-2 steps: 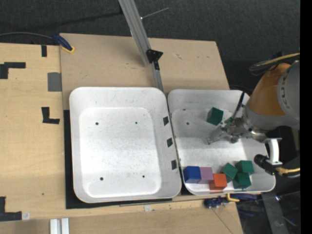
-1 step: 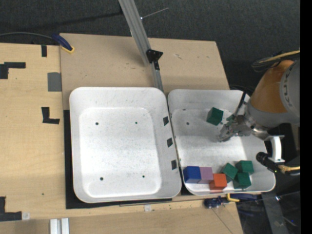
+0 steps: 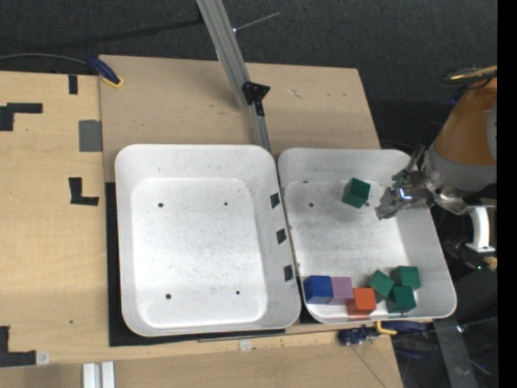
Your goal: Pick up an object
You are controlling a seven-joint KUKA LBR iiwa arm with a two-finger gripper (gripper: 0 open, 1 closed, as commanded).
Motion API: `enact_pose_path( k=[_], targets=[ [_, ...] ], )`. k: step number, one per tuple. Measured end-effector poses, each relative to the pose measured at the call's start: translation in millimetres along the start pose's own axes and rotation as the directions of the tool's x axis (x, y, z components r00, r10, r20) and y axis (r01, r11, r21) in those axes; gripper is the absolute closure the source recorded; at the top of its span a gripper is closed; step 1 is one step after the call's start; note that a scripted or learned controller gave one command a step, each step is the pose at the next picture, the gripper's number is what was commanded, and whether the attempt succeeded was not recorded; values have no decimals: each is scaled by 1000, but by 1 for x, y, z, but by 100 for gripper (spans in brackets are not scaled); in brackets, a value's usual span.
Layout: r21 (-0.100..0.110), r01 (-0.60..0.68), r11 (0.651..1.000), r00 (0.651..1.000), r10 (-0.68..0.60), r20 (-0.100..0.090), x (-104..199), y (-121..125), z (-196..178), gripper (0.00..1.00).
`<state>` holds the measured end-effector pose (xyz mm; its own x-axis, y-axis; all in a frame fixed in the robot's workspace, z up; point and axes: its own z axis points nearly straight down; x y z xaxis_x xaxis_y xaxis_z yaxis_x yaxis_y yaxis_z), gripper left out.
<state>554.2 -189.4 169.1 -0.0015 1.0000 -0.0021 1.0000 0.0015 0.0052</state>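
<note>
Camera view: we see the arm [image 3: 464,148] reach in from the right, its orange band up high and its wrist bent down over the right bin [image 3: 323,164]. The gripper [image 3: 389,200] hangs low, just beside a green block [image 3: 355,192]. We cannot tell how its fingers stand. More blocks [image 3: 363,291] sit in the bin's near corner.

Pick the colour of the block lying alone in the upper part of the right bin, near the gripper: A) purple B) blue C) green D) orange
C: the lone green block lies apart in the right bin, left of the gripper; the blue, orange and purple blocks cluster at the bin's near edge.
</note>
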Motion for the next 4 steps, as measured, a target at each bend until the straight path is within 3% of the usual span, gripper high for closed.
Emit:
enact_pose_path(
  k=[2, 4],
  targets=[
    [-1, 2, 1000, 1000, -2, 0, 13, 1, -117, 100],
    [6, 6, 1000, 1000, -6, -4, 126, 18, -100, 100]
  ],
)
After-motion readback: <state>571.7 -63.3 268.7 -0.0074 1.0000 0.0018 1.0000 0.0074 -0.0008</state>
